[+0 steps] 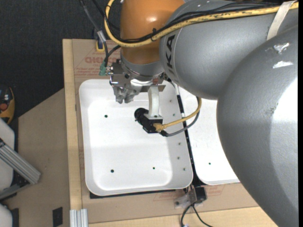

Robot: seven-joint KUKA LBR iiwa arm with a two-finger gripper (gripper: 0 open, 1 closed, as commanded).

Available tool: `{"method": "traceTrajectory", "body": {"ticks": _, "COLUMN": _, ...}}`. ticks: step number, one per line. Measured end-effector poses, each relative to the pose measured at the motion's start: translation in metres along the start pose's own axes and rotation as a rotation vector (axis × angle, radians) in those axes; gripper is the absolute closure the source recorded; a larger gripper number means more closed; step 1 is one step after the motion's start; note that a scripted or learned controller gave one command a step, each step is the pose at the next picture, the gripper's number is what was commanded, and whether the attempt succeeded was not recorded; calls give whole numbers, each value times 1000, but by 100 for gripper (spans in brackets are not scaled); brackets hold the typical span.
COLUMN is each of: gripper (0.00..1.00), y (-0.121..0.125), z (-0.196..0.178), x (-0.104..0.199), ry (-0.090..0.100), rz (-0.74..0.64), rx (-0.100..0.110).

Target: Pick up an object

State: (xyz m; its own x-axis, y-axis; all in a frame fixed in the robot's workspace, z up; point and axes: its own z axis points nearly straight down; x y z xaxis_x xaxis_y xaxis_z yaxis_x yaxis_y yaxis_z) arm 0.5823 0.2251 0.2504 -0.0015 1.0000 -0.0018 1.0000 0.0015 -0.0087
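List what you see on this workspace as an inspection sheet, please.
Surface: left shallow white plastic bin and right shallow white plastic bin, side by side on a brown flat board.
Job's things: nothing seen.
Clutter: nothing seen.
Grippers: grey metal two-finger gripper above the left bin's far part.
Cables: thin black cable with a plug at the bins' near edge.
Surroundings: silver aluminium rail left of the board.

Glossy grey arm (246,79), rounded orange band (144,13), black lettering (166,56) beneath it.
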Motion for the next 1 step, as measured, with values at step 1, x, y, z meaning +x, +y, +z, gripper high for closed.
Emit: {"method": "traceTrajectory", "body": {"ticks": 1, "gripper": 100, "y": -1, "z": -49, "x": -41, "ry": 2, "rz": 5, "rx": -13}}
